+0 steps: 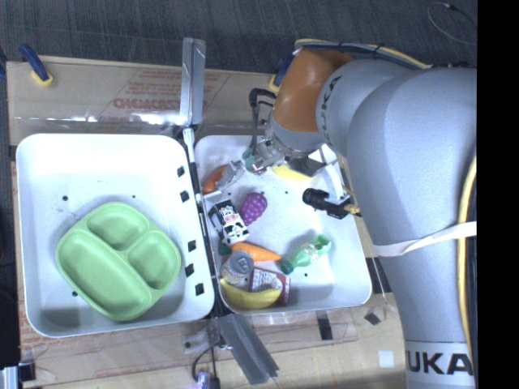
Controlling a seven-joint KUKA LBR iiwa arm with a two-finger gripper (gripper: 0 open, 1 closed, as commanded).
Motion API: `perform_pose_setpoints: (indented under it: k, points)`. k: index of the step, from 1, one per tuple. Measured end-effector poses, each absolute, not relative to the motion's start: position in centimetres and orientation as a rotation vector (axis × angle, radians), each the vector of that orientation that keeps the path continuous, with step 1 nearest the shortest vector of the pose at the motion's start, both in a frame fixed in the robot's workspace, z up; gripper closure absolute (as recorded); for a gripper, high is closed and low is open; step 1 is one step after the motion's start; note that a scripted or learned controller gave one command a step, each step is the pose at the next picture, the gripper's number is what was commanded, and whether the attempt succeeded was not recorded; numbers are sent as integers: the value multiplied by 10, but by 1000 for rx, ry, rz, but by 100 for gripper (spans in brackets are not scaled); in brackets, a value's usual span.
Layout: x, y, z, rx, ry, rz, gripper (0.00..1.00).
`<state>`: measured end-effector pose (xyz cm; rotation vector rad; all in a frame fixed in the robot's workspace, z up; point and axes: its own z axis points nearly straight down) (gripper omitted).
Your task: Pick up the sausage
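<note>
In the camera view, the arm reaches from the right over the far part of the right bin. Its gripper sits low at the bin's far left corner, just beside the sausage, an orange-brown piece lying at a slant against the left wall. The sausage appears to rest on the bin floor and nothing shows between the fingers, so the pick looks not yet done: closing on the sausage and lifting remain.

The fingers are small and blurred against the wrist; whether they stand wide or narrow cannot be told, nor whether they touch the sausage. The wrist hides the bin's far edge and part of a yellow item. Grapes, a carrot and a can lie nearer. A green plate sits in the left bin.
</note>
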<state>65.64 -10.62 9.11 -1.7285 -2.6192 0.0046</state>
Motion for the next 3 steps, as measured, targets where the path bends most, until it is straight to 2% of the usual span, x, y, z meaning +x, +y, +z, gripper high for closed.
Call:
perform_pose_setpoints:
  k: [1, 2, 3]
  points:
    - [656, -105, 100, -1720, -2621, 7, 100]
    - [632, -131, 90, -1696, -2638, 5, 100]
    - [632, -131, 90, -1697, -2638, 4, 0]
